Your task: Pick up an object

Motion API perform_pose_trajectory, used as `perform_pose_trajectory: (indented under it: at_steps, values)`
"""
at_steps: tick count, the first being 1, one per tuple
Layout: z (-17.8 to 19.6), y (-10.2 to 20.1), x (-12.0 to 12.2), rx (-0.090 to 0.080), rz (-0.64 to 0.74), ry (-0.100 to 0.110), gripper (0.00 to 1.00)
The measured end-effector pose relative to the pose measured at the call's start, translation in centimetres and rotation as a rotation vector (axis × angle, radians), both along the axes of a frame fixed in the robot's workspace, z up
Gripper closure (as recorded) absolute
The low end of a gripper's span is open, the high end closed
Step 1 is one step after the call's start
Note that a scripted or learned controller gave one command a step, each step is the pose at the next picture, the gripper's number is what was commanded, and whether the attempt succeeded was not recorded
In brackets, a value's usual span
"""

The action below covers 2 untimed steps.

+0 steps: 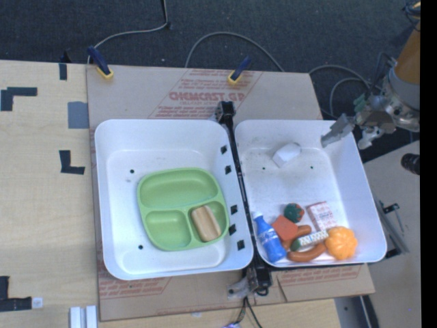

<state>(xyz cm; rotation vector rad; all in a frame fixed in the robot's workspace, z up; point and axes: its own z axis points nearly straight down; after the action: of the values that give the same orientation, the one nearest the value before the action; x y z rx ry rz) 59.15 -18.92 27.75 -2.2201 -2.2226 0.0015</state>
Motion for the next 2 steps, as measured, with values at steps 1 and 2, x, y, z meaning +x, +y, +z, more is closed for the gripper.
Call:
perform_pose_trajectory:
  at_steps: [1,2]
  values:
    - [-12.5,3.6,-4.8,0.002,0.0,0.004,0.0]
    - [-19.1,6.0,-7.2,0.0,0.0,-0.006,0.0]
